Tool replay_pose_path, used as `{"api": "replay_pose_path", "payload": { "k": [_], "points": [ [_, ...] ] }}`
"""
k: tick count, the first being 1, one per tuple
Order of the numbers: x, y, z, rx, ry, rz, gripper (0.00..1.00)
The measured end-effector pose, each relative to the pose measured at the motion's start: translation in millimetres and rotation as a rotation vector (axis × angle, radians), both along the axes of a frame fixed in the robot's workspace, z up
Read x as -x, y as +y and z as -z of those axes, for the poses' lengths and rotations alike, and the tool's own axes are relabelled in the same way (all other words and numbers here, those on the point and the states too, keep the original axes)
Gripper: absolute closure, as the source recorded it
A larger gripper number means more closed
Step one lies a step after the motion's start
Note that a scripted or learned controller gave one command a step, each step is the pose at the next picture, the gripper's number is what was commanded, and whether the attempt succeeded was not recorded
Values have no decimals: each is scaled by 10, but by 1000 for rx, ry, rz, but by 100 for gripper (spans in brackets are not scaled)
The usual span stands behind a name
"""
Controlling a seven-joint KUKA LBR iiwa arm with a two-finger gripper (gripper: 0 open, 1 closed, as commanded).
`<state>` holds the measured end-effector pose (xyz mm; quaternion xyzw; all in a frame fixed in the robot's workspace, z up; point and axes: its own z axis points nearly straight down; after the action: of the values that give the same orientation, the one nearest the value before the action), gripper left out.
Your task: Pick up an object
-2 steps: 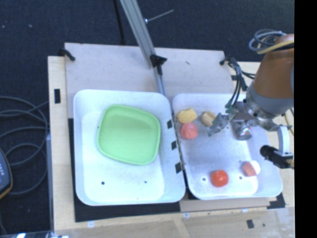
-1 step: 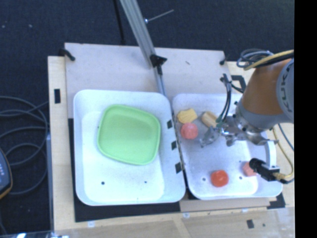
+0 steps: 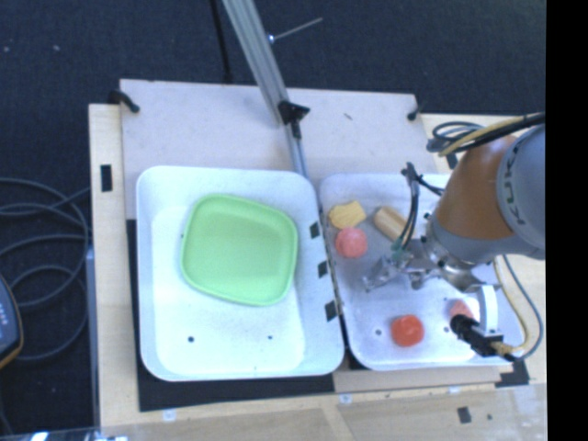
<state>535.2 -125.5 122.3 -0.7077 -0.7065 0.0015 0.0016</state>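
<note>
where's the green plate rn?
The green plate lies in the left bin, in its upper middle, across the divider from the pink ball in the right bin.

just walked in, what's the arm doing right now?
The grey KUKA arm with the orange band is reaching into the right white bin, its gripper low over the bin floor. Around it lie a yellow chunk, a tan block, a pink ball and an orange-red ball. Nothing looks picked yet. The left white bin holds a light green square plate.
</note>
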Motion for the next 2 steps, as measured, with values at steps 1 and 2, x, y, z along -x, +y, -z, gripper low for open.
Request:
{"api": "replay_pose_path", "payload": {
  "k": [1, 2],
  "points": [
    [-19, 2, -130, 0, -7, 0, 100],
    [-4, 20, -754, 1, -11, -2, 100]
  ]
}}
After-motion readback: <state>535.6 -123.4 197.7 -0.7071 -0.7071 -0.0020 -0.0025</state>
